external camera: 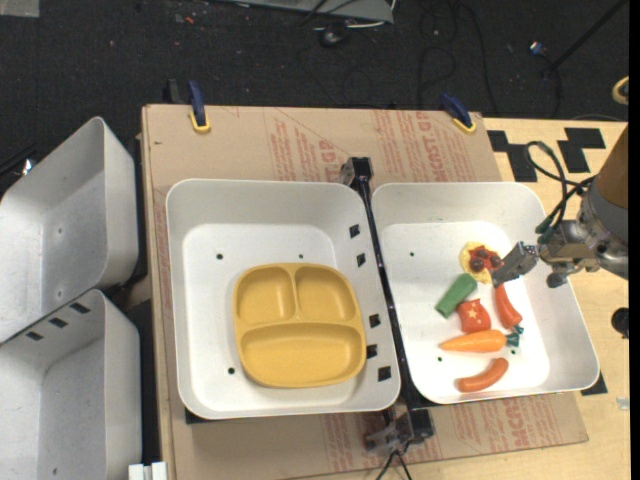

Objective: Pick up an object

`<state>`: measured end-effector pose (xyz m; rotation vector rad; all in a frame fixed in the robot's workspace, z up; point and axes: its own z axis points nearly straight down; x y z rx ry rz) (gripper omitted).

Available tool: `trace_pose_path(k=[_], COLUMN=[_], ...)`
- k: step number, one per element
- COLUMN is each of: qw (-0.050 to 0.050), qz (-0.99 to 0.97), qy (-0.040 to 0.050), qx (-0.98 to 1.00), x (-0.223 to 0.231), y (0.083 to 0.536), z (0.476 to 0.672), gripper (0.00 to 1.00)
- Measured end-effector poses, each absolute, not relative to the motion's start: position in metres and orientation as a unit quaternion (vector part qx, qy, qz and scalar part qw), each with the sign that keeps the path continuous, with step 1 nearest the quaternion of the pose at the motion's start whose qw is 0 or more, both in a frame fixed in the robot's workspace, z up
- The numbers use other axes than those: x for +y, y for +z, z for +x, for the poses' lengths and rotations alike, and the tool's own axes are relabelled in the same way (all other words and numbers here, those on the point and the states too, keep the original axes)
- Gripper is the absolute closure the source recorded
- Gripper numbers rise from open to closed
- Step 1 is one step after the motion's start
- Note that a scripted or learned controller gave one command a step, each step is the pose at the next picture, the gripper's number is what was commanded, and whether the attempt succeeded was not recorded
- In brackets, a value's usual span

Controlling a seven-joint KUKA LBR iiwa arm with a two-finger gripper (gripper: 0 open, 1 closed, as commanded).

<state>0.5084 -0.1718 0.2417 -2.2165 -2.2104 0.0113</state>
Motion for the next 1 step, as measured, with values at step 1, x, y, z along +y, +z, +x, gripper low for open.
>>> trace_pose_path(k=[1], qw=[0.0], qz=[-0.707], qy=[0.0002], qx=[-0.707], x=[-0.1713], y=[0.2482], z=[0.511], gripper=[0.0])
